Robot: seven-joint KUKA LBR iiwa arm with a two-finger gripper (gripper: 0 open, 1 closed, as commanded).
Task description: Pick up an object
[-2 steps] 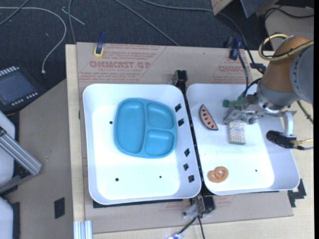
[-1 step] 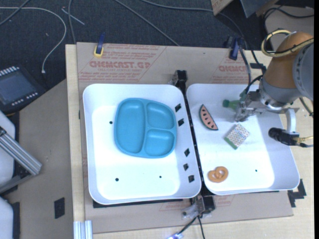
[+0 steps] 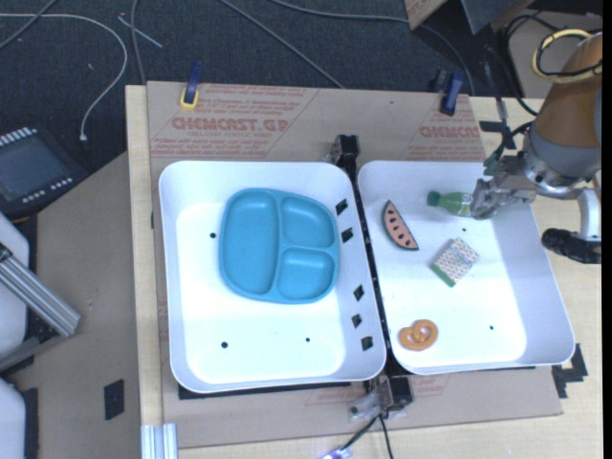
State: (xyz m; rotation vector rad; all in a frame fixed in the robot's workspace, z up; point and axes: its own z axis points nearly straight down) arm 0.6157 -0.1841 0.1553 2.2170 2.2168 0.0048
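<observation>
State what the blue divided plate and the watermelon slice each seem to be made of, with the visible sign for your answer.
Blue divided plate: probably moulded plastic, one even colour with rounded compartment ridges and a soft sheen. Watermelon slice: apparently a toy, plastic or rubber, with flat colour and neat dark seeds; too small to tell which.

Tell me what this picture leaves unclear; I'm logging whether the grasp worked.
- Hand, camera view: its own body and blur hide the fingertips, so open or shut is unreadable.
- Green object: its right end is covered by the hand; contact can't be judged.
- Arm: cut off by the right edge.
- Patterned packet: print too small.
</observation>
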